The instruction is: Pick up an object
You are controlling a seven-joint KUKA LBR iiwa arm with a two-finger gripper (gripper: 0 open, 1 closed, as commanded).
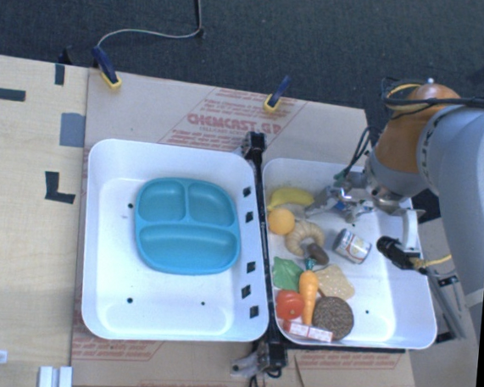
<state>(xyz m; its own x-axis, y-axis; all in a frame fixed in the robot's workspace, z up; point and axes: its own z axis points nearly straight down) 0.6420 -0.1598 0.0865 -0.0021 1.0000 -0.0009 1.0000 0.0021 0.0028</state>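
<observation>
**Camera view: toy food heaped in the right bin, arm above it**

Two shallow white plastic bins sit side by side on the cardboard-covered desk (198, 120). The left bin (99, 302) holds one smooth blue tray (188, 226) with three compartments. The right bin (400, 323) holds a cluster of small objects along its left half: one curved yellow banana (288, 197), one round orange (281, 222), one knobbly beige pastry (306, 235), one shiny metal can (352, 246) lying on its side, one green leafy piece (285, 273), one tapered carrot (308, 293), one red tomato (289, 304), one pale cracker (334, 282) and one rough brown disc (333, 316). The jaws (343, 200) hang over the bin's upper part, just beside the banana; whether they are released or clenched I cannot tell.
</observation>
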